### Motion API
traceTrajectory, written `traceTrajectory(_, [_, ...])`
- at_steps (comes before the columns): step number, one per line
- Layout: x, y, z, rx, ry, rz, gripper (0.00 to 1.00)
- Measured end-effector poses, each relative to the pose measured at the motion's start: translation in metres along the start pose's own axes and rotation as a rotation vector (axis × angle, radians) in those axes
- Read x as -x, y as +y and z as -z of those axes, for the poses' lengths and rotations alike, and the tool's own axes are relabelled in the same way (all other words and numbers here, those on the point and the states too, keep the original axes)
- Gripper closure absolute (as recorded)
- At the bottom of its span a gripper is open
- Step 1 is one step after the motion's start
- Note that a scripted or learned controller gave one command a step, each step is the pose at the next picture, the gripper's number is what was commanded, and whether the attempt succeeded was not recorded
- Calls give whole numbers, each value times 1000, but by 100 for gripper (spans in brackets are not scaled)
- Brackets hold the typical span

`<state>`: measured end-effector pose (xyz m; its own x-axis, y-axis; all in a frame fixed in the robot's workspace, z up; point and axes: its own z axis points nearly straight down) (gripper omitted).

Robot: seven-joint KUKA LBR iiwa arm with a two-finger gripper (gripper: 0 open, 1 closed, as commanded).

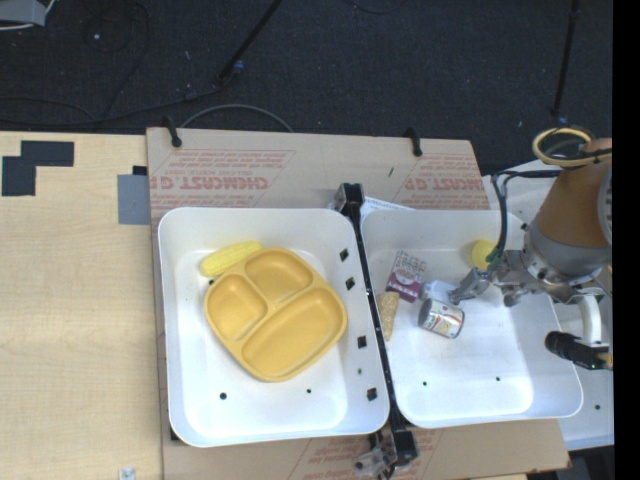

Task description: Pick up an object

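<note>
In the right bin (480,383), a small silver can (441,318) lies on its side near the middle. A purple and white packet (406,275) rests just behind and to the left of the can. A tan stick-shaped item (387,314) lies along the divider. A small yellow object (484,253) sits at the bin's back right, partly hidden by the arm. My gripper (478,286) hangs low over the right bin, just right of the can and a little behind it. Nothing shows in its grasp.
The left bin (166,318) holds a yellow divided plate (275,313) with a yellow corn-like piece (230,258) behind it. A black divider rail (365,298) runs between the bins. The arm's body (570,228) stands over the right bin's far right edge.
</note>
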<state>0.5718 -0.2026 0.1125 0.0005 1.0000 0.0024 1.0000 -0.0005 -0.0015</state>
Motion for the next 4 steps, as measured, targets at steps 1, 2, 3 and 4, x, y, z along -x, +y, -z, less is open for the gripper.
traceTrajectory(1, [-1,6,-14,8,4,3,0])
traceTrajectory(2, [-3,12,4,27,5,5,100])
traceTrajectory(3, [2,13,67,5,-4,2,100])
traceTrajectory(4, [10,7,121,4,-4,0,100])
